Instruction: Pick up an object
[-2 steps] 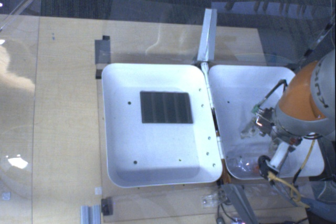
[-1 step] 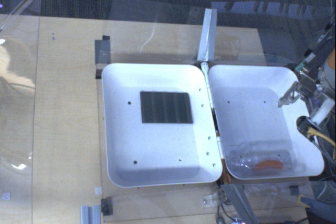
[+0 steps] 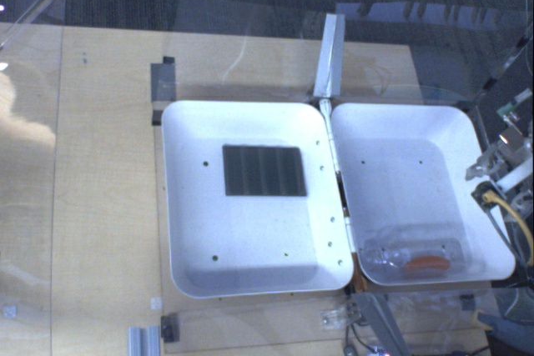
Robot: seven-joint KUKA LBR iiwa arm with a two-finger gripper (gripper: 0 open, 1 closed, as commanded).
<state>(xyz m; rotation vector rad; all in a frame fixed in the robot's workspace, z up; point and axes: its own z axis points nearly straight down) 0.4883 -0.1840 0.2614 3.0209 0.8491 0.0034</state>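
A dark grey ribbed rectangular pad (image 3: 264,171) lies flat in the middle of the left bin (image 3: 188,204). Along the near wall of the right bin (image 3: 392,137) lies a clear plastic bottle (image 3: 415,257) on its side, with an orange-red part showing inside it. The gripper (image 3: 494,171) hangs at the right bin's right rim, above and to the right of the bottle and apart from it. Nothing can be seen held in it.
A metal bar (image 3: 329,58) runs back from the seam between the bins. Cables and arm parts (image 3: 517,204) crowd the right edge. Black brackets (image 3: 163,79) sit at the left bin's corners. The wooden bench (image 3: 83,179) stretches to the left.
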